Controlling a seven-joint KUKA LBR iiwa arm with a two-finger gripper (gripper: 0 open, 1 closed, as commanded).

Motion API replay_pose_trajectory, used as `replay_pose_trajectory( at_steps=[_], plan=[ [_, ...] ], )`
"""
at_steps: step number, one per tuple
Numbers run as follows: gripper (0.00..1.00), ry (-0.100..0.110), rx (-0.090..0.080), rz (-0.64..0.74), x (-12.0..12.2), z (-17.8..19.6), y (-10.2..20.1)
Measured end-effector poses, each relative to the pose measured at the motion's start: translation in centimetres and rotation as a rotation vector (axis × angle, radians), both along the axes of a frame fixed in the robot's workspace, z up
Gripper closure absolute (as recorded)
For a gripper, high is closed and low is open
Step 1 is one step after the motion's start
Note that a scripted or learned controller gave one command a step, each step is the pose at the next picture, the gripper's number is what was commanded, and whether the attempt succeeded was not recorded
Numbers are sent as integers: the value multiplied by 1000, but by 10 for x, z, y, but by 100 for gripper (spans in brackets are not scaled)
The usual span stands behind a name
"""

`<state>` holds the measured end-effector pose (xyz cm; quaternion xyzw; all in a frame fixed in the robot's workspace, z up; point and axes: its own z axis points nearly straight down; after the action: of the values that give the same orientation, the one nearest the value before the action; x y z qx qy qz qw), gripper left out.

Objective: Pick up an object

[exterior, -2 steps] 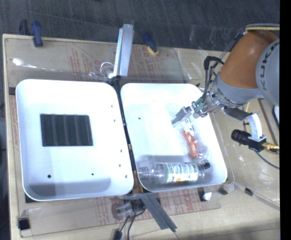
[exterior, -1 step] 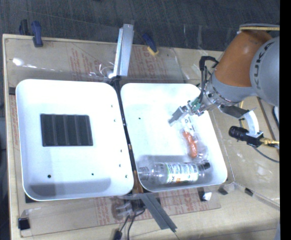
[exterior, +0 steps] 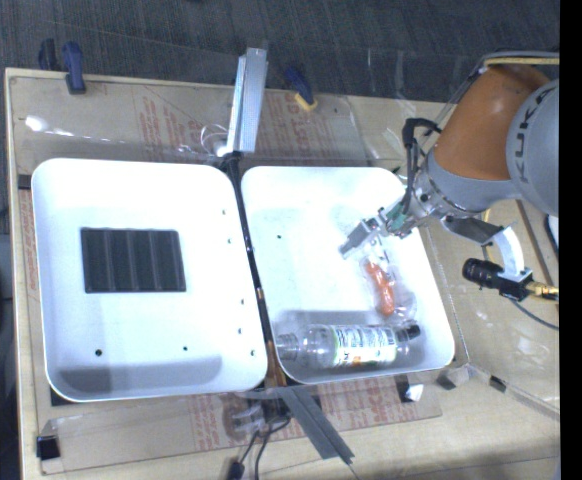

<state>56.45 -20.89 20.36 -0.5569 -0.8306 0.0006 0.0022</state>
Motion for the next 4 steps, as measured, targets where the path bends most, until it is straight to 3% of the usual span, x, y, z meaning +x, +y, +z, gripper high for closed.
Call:
replay_pose_trajectory(
  at_steps=[1, 4],
  plan=[
    [0, -1, 0, 70, 1, -28, 0],
    [0, -2, 0, 121, 16, -28, -1]
  ],
)
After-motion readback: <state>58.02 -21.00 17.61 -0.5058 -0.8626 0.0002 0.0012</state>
